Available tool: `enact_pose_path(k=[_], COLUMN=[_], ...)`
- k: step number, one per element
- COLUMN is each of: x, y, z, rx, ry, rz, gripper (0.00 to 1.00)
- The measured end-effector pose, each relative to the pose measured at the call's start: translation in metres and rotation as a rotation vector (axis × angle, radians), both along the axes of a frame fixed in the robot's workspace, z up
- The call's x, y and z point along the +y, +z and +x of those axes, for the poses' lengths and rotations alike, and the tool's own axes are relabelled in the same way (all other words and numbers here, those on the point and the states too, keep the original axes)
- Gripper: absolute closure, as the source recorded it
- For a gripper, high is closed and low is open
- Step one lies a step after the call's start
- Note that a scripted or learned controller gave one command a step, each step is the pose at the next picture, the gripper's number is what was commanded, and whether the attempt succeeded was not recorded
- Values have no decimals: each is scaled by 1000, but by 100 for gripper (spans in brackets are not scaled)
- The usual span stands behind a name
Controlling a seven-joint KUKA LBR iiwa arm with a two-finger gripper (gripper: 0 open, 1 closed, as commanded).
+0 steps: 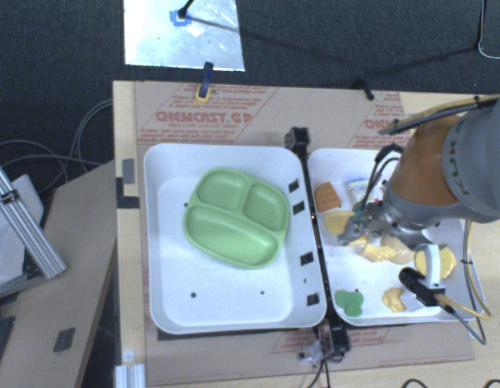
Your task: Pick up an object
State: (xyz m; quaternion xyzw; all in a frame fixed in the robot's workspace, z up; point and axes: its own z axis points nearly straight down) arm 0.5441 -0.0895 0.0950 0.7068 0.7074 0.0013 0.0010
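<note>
**Over right bin, hand low among food toys**

Above the right bin (451, 318) the arm (443, 172) reached in, hand (364, 225) down by the yellow pieces (340, 221), probably targeting one. Hand state: could not tell, nothing seen held. Green tray (236, 217) sat alone in the left bin (165, 297), so the clutter was the likely pick zone.

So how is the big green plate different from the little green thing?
The green divided plastic plate is large, pale green and lies in the left white bin. The small green toy is tiny, darker green, lumpy, and lies in the right white bin. Both are green and lie loose, away from the gripper.
</note>
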Motion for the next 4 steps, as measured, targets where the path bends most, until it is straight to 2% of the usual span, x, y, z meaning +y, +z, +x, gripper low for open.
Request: enact_pose_path(k=[1, 2, 3, 4], x=[-10, -17, -17, 38], y=[55, 105, 131, 141], z=[5, -1, 0, 21], rx=[-3, -3, -1, 0], ry=[0, -1, 3, 10], rz=[-2, -2, -1, 2], gripper=[100, 100, 100, 100])
